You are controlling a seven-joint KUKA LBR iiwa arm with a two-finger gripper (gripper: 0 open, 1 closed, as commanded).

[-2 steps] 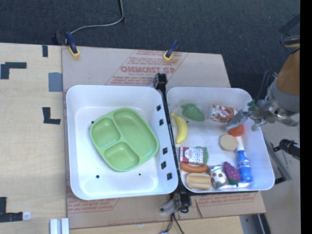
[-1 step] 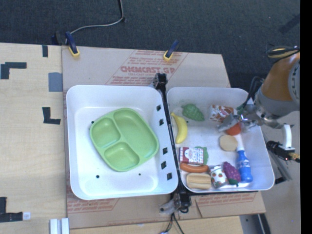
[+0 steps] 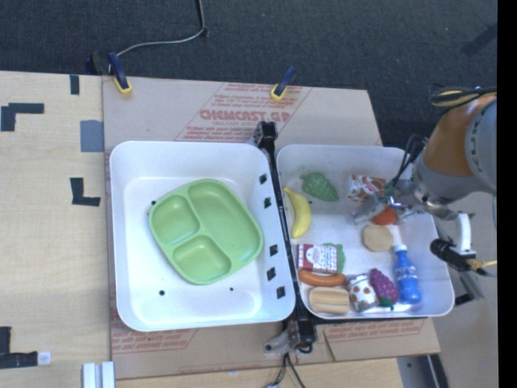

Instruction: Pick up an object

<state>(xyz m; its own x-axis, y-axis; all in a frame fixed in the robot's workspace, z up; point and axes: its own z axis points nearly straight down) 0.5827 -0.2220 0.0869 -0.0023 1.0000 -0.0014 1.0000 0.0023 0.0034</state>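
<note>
In the camera view, the right bin (image 3: 420, 164) serves as the landmark. The arm (image 3: 460, 148) reaches over its right wall, and the gripper (image 3: 386, 211) hangs low inside the bin's upper right part, over a small red object (image 3: 386, 216) that I cannot identify; how the gripper stands, wide or closed, cannot be told. Just below it lies a tan round piece (image 3: 376, 238), and a blue bottle (image 3: 405, 275) lies toward the bin's lower right. A banana (image 3: 299, 212) rests along the bin's left wall, with a green leafy toy (image 3: 320, 187) near the top. The left bin (image 3: 133, 168), touching the right bin's left wall, carries a green divided plate (image 3: 206, 229).
</note>
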